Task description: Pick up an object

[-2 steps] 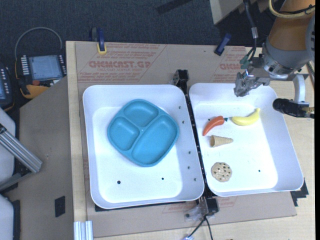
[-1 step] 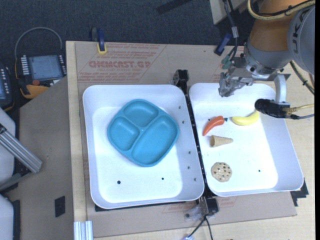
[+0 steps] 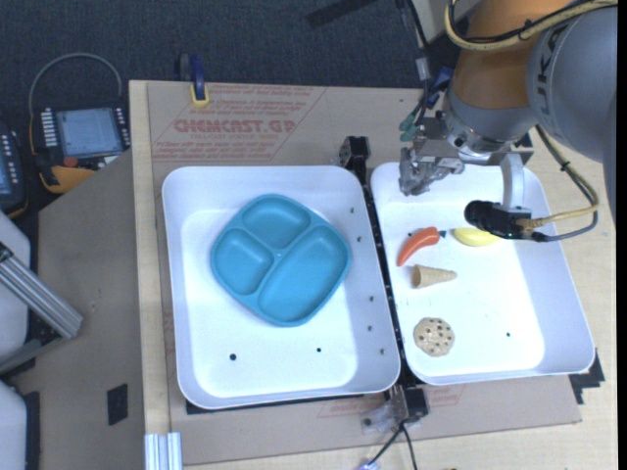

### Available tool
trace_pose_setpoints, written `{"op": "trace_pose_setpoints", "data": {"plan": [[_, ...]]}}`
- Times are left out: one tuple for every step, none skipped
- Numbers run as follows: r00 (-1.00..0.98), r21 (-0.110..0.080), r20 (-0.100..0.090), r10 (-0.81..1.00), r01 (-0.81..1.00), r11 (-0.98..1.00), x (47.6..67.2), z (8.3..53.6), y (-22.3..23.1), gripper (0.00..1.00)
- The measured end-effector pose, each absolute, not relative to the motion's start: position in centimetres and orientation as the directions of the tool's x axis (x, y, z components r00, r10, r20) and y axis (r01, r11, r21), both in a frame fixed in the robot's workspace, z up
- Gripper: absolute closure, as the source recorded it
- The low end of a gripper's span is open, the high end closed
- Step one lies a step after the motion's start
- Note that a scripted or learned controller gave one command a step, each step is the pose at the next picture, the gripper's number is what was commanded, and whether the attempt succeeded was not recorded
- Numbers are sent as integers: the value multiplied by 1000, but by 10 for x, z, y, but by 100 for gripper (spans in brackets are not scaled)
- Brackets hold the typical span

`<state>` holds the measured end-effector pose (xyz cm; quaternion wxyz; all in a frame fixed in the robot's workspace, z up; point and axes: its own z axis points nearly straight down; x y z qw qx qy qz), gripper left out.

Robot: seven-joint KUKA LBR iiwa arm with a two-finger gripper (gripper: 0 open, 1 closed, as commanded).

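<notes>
In the right bin (image 3: pixel 549 351) lie an orange-red chili pepper (image 3: pixel 417 244), a small yellow fruit (image 3: pixel 474 237), a tan ice-cream cone (image 3: pixel 432 276) and a chocolate-chip cookie (image 3: pixel 433 336). My gripper (image 3: pixel 419 181) hangs over the bin's far left corner, well behind the pepper, with nothing visible between its fingers. The left bin (image 3: pixel 196 360) holds a blue divided plate (image 3: pixel 281 258).
The arm's grey and orange body fills the upper right above the right bin. A black clamp (image 3: pixel 354 151) sits at the far edge between the bins. A yellow clip (image 3: pixel 199 93) and a small screen device (image 3: pixel 86 131) lie off to the left.
</notes>
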<state>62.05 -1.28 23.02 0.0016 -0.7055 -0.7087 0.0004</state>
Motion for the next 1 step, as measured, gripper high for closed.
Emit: {"op": "trace_pose_setpoints", "data": {"plan": [[-6, -3, 2, 1000, 1000, 6, 601, 233, 47, 100]]}}
